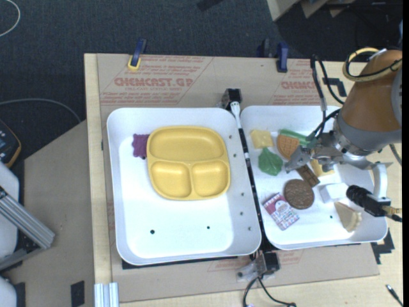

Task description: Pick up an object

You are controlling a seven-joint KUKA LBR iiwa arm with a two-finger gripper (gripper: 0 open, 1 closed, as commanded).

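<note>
Nearest the lower edge of the frame, the right bin (281,238) holds a red-and-white packet (282,210), a brown disc (299,194) and a pale wedge (348,217). These candidate objects lie close together. Further up are a green piece (270,163), an orange piece (287,146) and a yellow block (261,138). The gripper (311,160) sits low among them at right centre; whether it is apart or together cannot be determined.

Risk: crowding may cause a closure to clip a neighbour or take nothing. Flat items may slip.

The left bin (121,190) carries a yellow divided tray (188,161) and a purple piece (139,145).
</note>
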